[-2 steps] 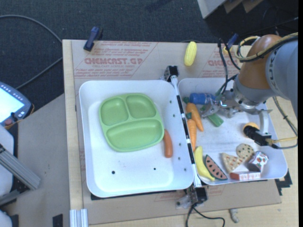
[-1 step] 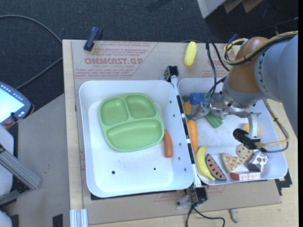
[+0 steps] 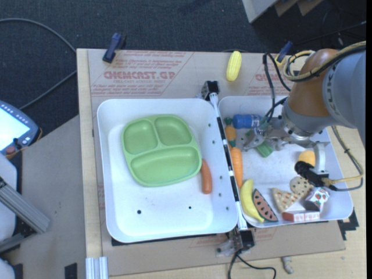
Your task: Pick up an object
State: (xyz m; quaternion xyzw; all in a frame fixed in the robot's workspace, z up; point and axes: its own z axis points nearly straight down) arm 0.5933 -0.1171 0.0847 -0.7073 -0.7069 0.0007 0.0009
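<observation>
Nearest me, along the front of the right bin [image 3: 343, 205], sits a row of toy food: a banana [image 3: 249, 197] lying lengthwise against the divider, a watermelon slice [image 3: 264, 205] touching it, a pizza wedge [image 3: 285, 198], a cookie [image 3: 300, 186] and a small red-and-white block [image 3: 302, 216] by the front wall. Across the divider, in the left bin [image 3: 110, 173], a green sectioned plate [image 3: 161, 150] rests with a sausage [image 3: 206, 176] just beside its right edge, long axis running front to back.

Further in, a carrot [image 3: 236, 164] lies along the divider, also front to back. Beyond it the gripper [image 3: 260, 139] hangs low at the back of the right bin, its grey wrist and orange band coming in from the right. Whether its fingers are spread or closed, I can't tell, and I see nothing held.

The likely target, I'd judge, is the small green piece [image 3: 265, 150] right under the tip, touching or nearly so, on its near side. A blue bottle [image 3: 244, 121] lies just beyond the tip, its length running left to right, so a grasp there would want the fingers across that axis. The carrot is near, toward the front-left.

At the far end, outside the bins, a corn cob [image 3: 233, 65] stands on the board [image 3: 145, 74], which carries red print reading "CHEMCAST GP"; the smaller lines are too fine to read. A blue clamp [image 3: 113, 47] grips the back-left corner.
</observation>
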